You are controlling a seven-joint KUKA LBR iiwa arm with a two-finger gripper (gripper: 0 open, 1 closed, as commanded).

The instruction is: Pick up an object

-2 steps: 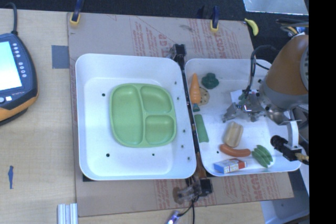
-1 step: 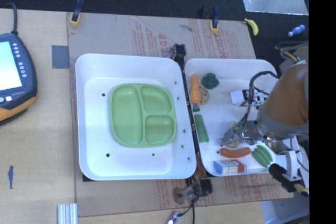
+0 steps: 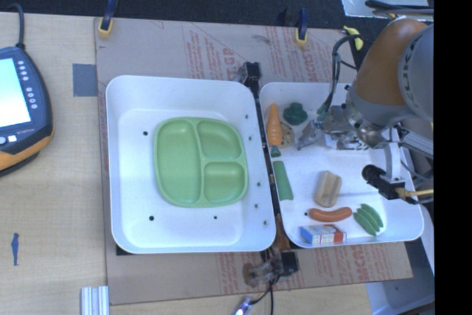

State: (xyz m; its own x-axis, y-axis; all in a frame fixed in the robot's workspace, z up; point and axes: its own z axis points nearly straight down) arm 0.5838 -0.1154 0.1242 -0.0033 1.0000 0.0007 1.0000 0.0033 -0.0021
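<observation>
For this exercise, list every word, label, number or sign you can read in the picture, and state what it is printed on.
No text can be read with certainty.
Cardboard sheet under the bins: red printed lettering, too faint and blurred to read.
Small box in the right bin: red, white and blue packaging, print too small to read.
Handheld pendant at the left: lit screen and buttons, nothing legible.

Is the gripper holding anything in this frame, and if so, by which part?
Cannot be told: the gripper hangs low over the right bin, near the carrot, with no object visibly in it.
</observation>
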